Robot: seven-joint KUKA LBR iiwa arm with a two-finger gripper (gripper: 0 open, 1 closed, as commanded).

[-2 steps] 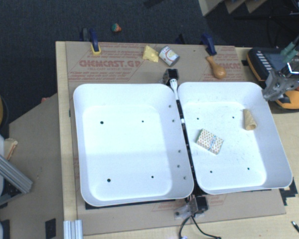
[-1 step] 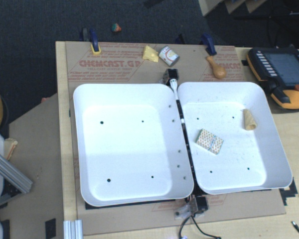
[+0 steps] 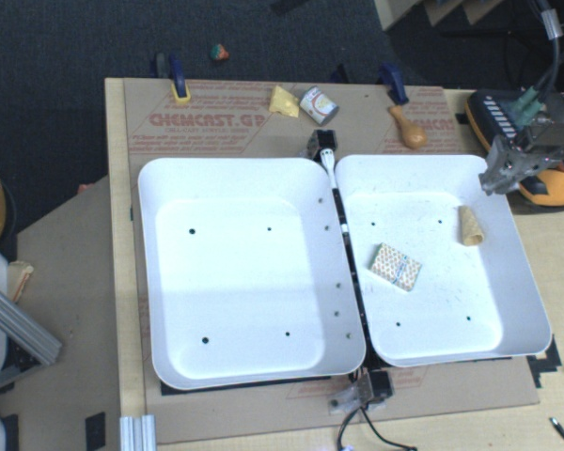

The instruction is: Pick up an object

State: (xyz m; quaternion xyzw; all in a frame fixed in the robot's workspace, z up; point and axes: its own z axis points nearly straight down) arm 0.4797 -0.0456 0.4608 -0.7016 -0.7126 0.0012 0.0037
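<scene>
Patterned packet point(image 3: 396, 267), long axis diagonal

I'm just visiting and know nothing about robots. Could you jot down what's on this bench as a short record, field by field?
bins: two shallow white bins side by side, left bin and right bin
in right bin: small patterned square packet near the middle; tan cone-shaped piece towards the far right
gripper: grey metal gripper at the right bin's far right corner, above the rim
behind the bins, on the board: yellow wedge-shaped piece, small white box, tan wooden pear-shaped piece
held: nothing seen between the fingers
</scene>
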